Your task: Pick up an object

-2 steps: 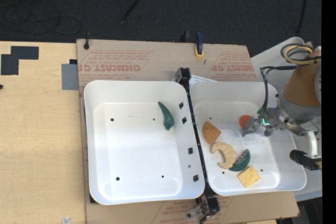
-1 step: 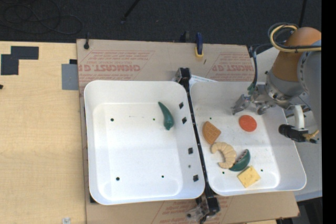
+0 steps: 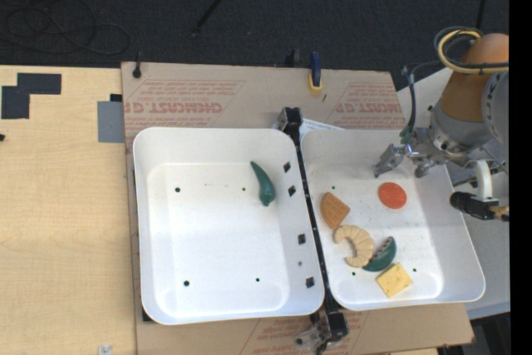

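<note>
You have two white bins side by side on the worktop [image 3: 66, 204], sitting on a sheet of cardboard [image 3: 208, 100]. The left bin [image 3: 154, 220] holds one thing: a dark green pepper [image 3: 263, 182], lying far-right in that bin, close to the black divider clips [image 3: 301, 239] where the bins meet.

The right bin [image 3: 453, 262] holds the rest. A round red-orange piece, tomato-like [image 3: 393, 195], lies toward the middle, a bit right. An orange-brown wedge [image 3: 334, 210] lies near the left wall. Just nearer than it you see a tan croissant-shaped piece [image 3: 356, 244], and a green-rimmed watermelon slice [image 3: 382, 254] touches the croissant's right side. A yellow cheese block [image 3: 394, 280] sits just near-right of the slice, close but whether touching is hard to tell.

The arm [image 3: 470, 100] comes in from the right, orange band at the top, grey wrist below. The jaws [image 3: 406, 160] hang over the far part of the right bin, far of the tomato and apart from it. The two metal fingers [image 3: 387, 160] look spread, nothing between them. None of the objects is gripped; all lie on the bin floors.

A blue clamp [image 3: 315, 71] is on the far cardboard edge. Dark cables [image 3: 50, 21] lie on the floor at the far left.
</note>
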